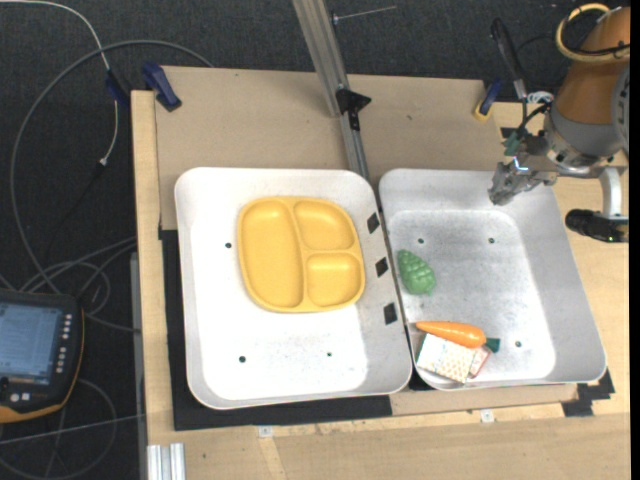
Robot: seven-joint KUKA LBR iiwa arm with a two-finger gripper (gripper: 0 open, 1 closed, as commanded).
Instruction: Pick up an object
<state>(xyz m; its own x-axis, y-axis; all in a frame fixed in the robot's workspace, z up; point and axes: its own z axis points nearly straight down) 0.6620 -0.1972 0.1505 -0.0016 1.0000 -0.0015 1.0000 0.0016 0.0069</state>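
A handheld control pendant (35, 353) with a lit screen is seen at the far left, lying on dark carpet beside loose cables. Next comes the tabletop (260, 118), a pale board with blue clamps at its back corners.

On it, the left bin (200, 268) is a shallow white tray. A yellow divided plate (298, 252) with three compartments lies flat in its upper middle. The plate is judged stiff, smooth and light, but broad and low, so little is offered to a two-finger grip except its rim.

A slanted metal post (330, 58) crosses the view above the gap between the bins.

The right bin (540, 268) holds three small things, all towards its left and front. A green bumpy toy (416, 271), perhaps a vegetable, rests near the left wall. It is judged light and fairly firm, with a rough surface that should resist slipping; it could be taken across its narrow width. Nearer the front, an orange toy carrot (452, 333) lies on its side, touching or overlapping a small pale packet (450, 360) in the front corner. The carrot is judged light, stiff and smooth, likely to roll; a hold across its thick middle is suggested. The packet lies flat and would be hard to pinch.

At the upper right, the end effector (505, 180) hovers over the bin's back right corner, well apart from every object. Nothing is seen between its tips, and it cannot be told whether it is open or closed. The grey arm with its orange band (592, 88) rises behind it.
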